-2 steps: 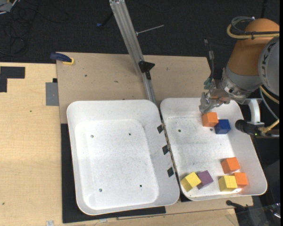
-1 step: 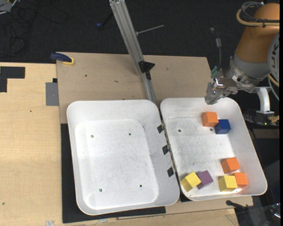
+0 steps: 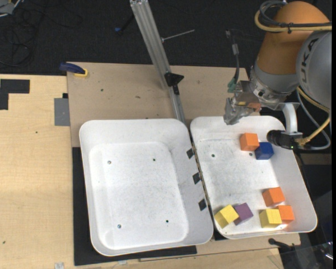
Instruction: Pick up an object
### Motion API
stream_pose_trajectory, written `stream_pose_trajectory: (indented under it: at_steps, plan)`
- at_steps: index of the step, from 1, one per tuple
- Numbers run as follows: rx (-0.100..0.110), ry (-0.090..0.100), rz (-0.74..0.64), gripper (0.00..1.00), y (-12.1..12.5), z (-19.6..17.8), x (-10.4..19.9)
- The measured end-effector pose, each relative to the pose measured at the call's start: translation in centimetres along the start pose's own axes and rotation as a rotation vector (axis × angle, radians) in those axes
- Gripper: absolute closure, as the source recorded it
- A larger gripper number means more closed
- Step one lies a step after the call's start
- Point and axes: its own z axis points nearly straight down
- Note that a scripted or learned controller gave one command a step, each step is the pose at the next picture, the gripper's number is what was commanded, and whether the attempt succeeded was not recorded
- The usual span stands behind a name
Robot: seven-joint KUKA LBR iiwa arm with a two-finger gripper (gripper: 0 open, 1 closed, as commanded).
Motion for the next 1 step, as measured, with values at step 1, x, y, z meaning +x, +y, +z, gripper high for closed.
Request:
stream_pose_trajectory:
  at_steps: [1]
  plan:
    - [0.003, 0.0, 0.0, 1.0, -0.91, 1.74, 5.45]
